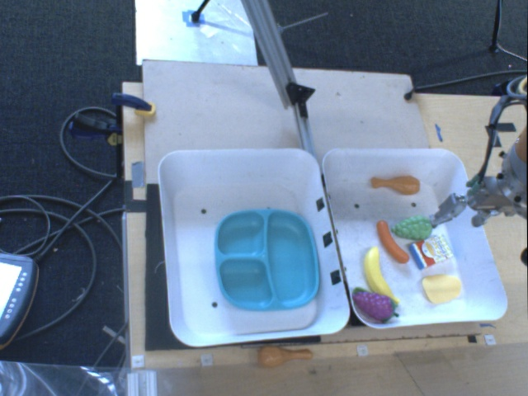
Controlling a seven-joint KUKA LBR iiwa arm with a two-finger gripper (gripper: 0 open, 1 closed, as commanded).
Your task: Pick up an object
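The right bin point(388, 165) holds several toy foods: a brown drumstick point(396, 185), an orange-red sausage point(392, 242), a green bumpy vegetable point(412, 228), a yellow banana point(376, 273), purple grapes point(373, 305), a small white carton with red and blue print point(431, 252) and a yellow cheese wedge point(442, 288). My gripper point(452, 209) reaches in from the right edge, over the bin's right side, its tip just right of the green vegetable. Nothing shows between its fingers.
The left bin point(190, 221) holds a teal divided tray point(267, 259). Another brown drumstick point(284, 355) lies on the bench in front of the bins. A metal pole point(272, 44) slants over the back. Cables and a blue clamp point(132, 102) lie at the left.
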